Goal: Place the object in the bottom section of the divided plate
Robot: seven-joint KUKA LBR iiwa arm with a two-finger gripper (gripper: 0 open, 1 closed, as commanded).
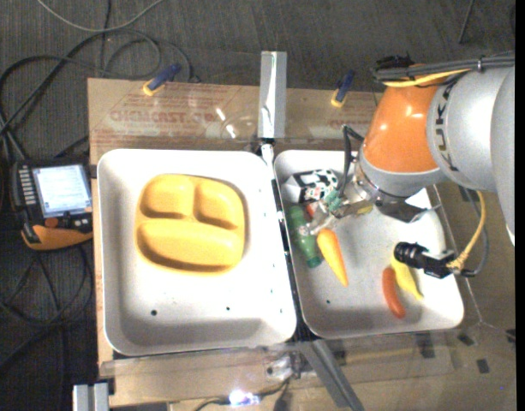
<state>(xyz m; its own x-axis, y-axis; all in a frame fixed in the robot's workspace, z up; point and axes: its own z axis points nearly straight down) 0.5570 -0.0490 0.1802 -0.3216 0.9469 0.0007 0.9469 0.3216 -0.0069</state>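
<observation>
Arm (433, 135) is reaching into right bin (433, 311), divided plate (192, 221) is sitting in left bin (125, 315), claw (324, 217) is hovering touching carrot (332, 255) top, its long axis running down-right, claw state unclear

On your left, a handheld pendant (55, 189) with a lit screen lies on the dark floor, cables trailing around it. Two blue clamps (162, 78) pin a clear sheet (193, 120) to the bench's far edge.

Dark carpet floor (245, 15) strewn with cables (91, 45).
</observation>
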